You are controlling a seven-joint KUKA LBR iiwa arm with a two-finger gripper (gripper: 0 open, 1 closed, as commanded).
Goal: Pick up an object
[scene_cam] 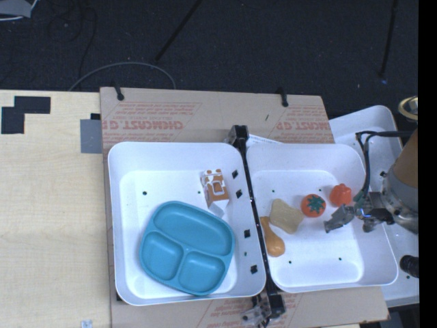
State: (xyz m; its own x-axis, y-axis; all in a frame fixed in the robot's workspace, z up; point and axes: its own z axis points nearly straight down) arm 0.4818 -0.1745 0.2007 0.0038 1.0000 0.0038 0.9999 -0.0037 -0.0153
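My gripper [353, 219] hangs low over the right side of the right bin [321, 272], open, with nothing between its fingers. Just up and left of it lies a small orange-red ball [341, 195]. A red tomato with a green top [313, 205] sits a little further left. A tan, bread-like block [285, 216] lies near the bin's middle, with an orange gourd-shaped piece [272, 240] touching its lower left. The grey arm [404, 186] comes in from the right edge.
The left bin [126, 183] holds a blue divided plate [187, 247] and a small orange-and-white toy [216, 186] near the black divider [247, 203]. Cardboard lies under both bins, and a pale wooden benchtop [48, 210] lies to the left.
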